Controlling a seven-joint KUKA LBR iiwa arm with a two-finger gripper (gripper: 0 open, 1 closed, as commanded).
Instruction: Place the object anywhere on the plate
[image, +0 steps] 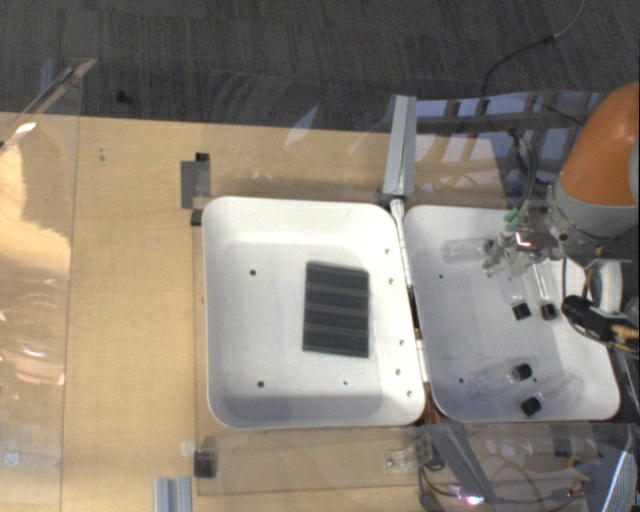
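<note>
Because the arm (600, 170) is cut off by the frame's right edge, just its orange band and grey wrist show above the right bin (440, 300). The claw (534, 311) hangs over that bin's floor. Its fingers are see-through and hard to trace, but their two dark tips (520, 311) stand narrowly apart with bare white floor between them, so it grips nothing.

Below the claw in the view, near the bin's front wall, lies a clear object (497, 379), barely distinguishable from the white floor. Just beside it sits a small dark piece (531, 405). Whether they touch is unclear. Another clear shape (460, 250) lies up and left of the claw, its outline too faint to identify.

Well to the claw's left, across the divide, the dark ribbed plate (336, 310) lies flat in the left bin (230, 300) on the table (120, 300).
</note>
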